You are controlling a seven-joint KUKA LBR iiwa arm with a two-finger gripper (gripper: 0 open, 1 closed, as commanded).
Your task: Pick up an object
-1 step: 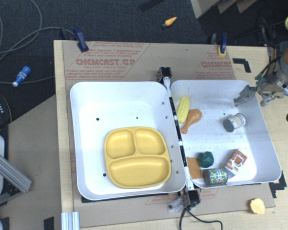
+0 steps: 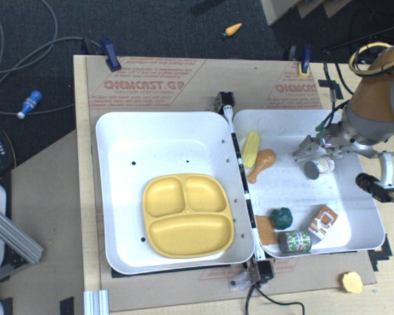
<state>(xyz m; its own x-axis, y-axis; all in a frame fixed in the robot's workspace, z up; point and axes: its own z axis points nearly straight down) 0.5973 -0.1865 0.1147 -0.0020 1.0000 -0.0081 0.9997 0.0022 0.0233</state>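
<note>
1. I see the wooden bench board (image 2: 184, 77) with red printed letters, and it carries two shallow white bins side by side.
2. The left white bin (image 2: 118, 176) holds a yellow plastic plate with three compartments (image 2: 187, 215), which lies flat in the near half of this bin.
3. The right white bin (image 2: 354, 225) holds all the small objects.
4. The grey arm with the orange band (image 2: 374, 100) comes in from the right and reaches down over the far right part of the right bin.
5. The two-finger gripper (image 2: 313, 151) is low over a small grey and white can (image 2: 318, 167), which lies on its side; I cannot tell if the claw is wide or narrow, or if it grips the can.
6. A yellow corn cob toy (image 2: 250, 149) lies near the left wall of the right bin, and an orange drumstick-shaped toy (image 2: 261, 164) is just beside it.
7. Near the front edge I see a dark green round toy (image 2: 282, 217), a green can on its side (image 2: 295, 241) and a small orange and white carton (image 2: 323, 221).
</note>
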